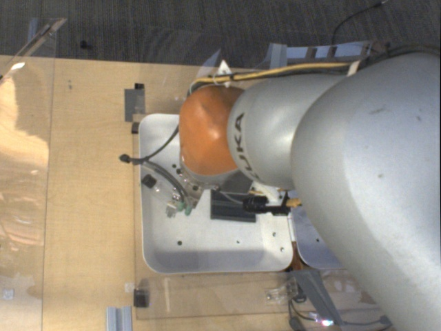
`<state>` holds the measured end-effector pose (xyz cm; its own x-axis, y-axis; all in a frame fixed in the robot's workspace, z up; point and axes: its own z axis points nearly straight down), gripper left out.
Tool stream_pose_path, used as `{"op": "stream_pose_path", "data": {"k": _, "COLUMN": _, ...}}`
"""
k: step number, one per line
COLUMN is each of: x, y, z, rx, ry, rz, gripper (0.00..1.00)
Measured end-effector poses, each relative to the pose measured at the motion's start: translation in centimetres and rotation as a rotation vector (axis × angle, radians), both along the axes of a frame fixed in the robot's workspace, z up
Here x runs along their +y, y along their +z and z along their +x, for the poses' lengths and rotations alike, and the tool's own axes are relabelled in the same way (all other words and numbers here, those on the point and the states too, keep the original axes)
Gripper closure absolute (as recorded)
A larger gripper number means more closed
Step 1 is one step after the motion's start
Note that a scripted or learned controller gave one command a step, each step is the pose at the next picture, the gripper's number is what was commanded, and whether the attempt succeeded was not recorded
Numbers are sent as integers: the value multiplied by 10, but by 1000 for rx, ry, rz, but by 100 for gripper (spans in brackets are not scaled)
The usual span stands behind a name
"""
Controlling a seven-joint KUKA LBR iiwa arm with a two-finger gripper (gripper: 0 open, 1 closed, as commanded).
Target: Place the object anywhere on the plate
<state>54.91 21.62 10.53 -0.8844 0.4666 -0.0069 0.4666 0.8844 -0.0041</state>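
— Where do we see the arm (pixel 358 157)?

— It comes in from the right and covers much of the near side. Its orange band (pixel 207 129) hangs over the left bin (pixel 207 257), above the bin's far half.

— And the end effector (pixel 178 205)?

— We find it below the orange band, low over the left part of that bin's white floor, with small green pieces on it. It is small and partly lost under the wrist, so we cannot tell whether it stands wide or narrow, nor whether it holds anything.

— Where is the task's thing?

— We take it to be the dark flat block (pixel 231 207), which lies on the floor of the left bin. It is just to the right of the end effector, with a strip of white floor between the two. Its far edge runs under the wrist.

— Anything else near it?

— A black cable (pixel 155 152) loops from the wrist toward the bin's left wall. A yellow cable (pixel 289 68) runs along the top of the arm.

— And the other bin?

— We see a corner of the right bin (pixel 313 250), just beside the left one, under the big grey link. Both sit on the pale wooden counter (pixel 89 185), with a black clamp (pixel 140 297) by the left bin's near corner.
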Motion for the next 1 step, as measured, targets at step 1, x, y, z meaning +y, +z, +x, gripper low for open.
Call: {"op": "stream_pose_path", "data": {"k": 1, "x": 11, "y": 10, "z": 84, "rx": -14, "ry": 73, "rz": 5, "gripper": 100}}
